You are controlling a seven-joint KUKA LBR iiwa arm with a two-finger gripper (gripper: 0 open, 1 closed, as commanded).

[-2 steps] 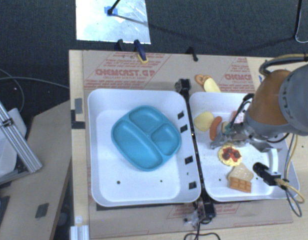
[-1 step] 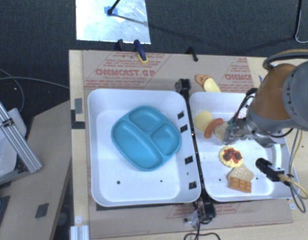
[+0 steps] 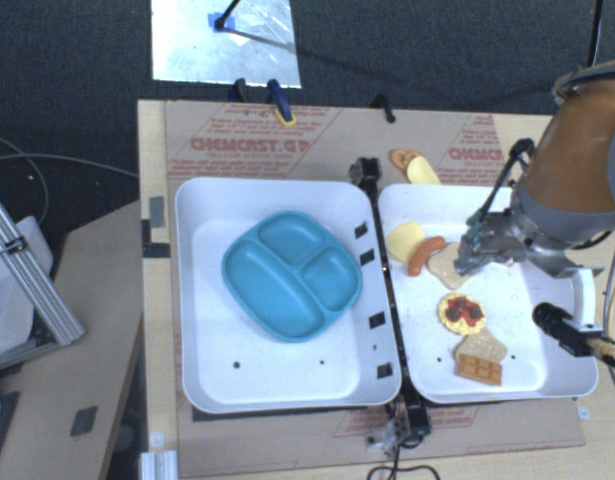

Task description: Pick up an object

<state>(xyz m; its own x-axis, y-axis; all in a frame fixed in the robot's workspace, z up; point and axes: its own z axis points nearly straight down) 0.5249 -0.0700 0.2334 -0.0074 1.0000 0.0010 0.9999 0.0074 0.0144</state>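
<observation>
In the right bin point(image 3: 562, 378) lie several toy foods: a yellow block point(image 3: 405, 238), a red sausage point(image 3: 425, 255), a pale bread slice point(image 3: 448, 267), a small round pizza point(image 3: 462, 313) and a waffle piece point(image 3: 480, 358). My gripper point(image 3: 471, 256) hangs low over the bin's middle, right beside the bread slice's right edge. Its dark fingers point down at the bin floor. I see no object between them.
The left bin point(image 3: 217, 368) holds a blue sectioned plate point(image 3: 290, 274). A yellow toy point(image 3: 422, 171) and a small orange piece point(image 3: 401, 157) lie on the cardboard behind the right bin. The arm's orange band point(image 3: 585, 128) fills the upper right.
</observation>
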